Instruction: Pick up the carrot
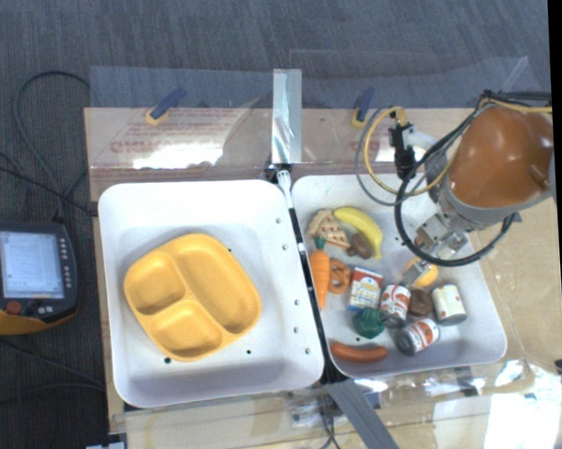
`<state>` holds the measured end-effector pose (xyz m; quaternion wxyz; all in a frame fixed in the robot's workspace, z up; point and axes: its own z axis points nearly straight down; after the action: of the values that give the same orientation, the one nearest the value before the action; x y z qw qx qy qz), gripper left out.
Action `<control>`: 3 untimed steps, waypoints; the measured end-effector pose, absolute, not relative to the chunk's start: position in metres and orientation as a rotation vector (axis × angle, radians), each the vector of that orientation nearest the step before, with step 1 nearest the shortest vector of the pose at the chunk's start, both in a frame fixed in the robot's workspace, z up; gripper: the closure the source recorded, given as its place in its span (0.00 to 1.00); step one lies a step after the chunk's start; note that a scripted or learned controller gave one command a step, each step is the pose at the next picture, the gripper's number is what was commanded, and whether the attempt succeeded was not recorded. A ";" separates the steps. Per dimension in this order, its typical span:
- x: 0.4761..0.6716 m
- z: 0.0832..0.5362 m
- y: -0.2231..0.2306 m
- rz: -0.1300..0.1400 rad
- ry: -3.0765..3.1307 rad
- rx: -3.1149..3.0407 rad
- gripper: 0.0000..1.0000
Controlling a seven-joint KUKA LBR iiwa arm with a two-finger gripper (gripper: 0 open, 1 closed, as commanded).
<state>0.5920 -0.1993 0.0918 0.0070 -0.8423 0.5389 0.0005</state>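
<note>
Camera view, from above: two white bins are seen side by side on the surface (108, 153). The left bin (148, 367) holds a yellow tray (192, 295) with three parts. The right bin (489, 339) holds a heap of toy food. The carrot (320, 275) is laid along the left wall of the right bin, with its thin tip pointed down toward the near edge. A waffle piece (325, 228) and a banana (358, 229) are found just above it, and a pretzel (339, 275) is just beside it on the right. A red sausage (359, 353) is laid near the bottom of that bin. Small cans (417, 335) and a little red and white carton (364, 289) are set in the middle; writing is printed on them, but it is too small to be read. The hand (431, 254) is hung over the right part of the same bin, well apart from the carrot, and a small yellow thing (425, 275) is seen at its tip. Whether the hand is open or closed cannot be told. A screen box (28, 270) is laid on the floor at the left.
</note>
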 end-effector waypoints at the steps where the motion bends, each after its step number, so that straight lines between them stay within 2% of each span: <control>1: 0.551 0.101 -0.205 0.004 1.286 -2.852 0.00; 2: 0.528 0.094 -0.201 -0.028 1.733 -2.587 0.00; 3: 0.603 0.091 -0.201 -0.004 1.298 -2.846 0.00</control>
<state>0.6030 -0.2006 0.0906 0.0068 -0.9098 0.4150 -0.0012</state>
